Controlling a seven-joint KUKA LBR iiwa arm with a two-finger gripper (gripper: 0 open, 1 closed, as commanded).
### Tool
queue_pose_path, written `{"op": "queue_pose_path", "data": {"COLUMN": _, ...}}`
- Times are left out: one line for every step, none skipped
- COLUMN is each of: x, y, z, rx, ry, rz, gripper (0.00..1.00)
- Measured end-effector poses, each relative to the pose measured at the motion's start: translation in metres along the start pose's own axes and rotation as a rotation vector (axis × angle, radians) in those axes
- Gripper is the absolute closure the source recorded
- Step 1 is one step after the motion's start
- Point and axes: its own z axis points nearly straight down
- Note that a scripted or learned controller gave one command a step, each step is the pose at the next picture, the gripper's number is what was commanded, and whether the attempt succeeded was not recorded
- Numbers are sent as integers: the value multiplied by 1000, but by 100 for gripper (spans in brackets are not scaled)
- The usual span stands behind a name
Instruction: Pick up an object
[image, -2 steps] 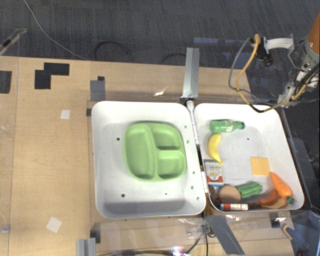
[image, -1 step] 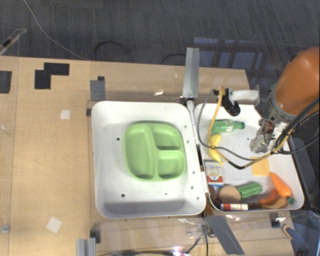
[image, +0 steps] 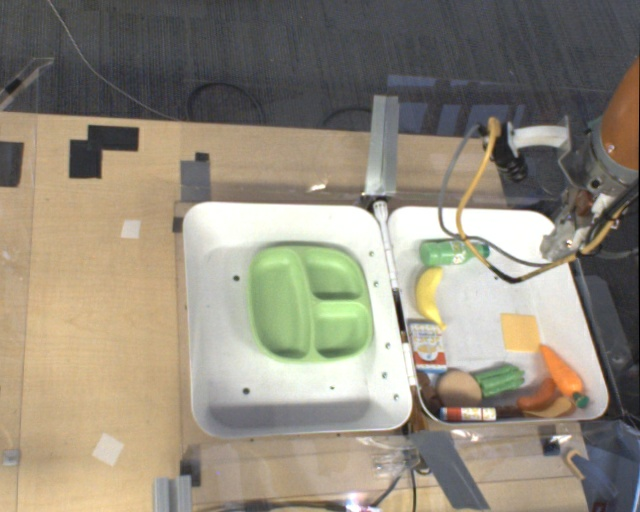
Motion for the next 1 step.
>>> {"op": "queue_pose_path", "data": {"x": -38, "y": -66, "z": -5, "rx": 3, "ry": -6, "rz": 429, "gripper": 100}}
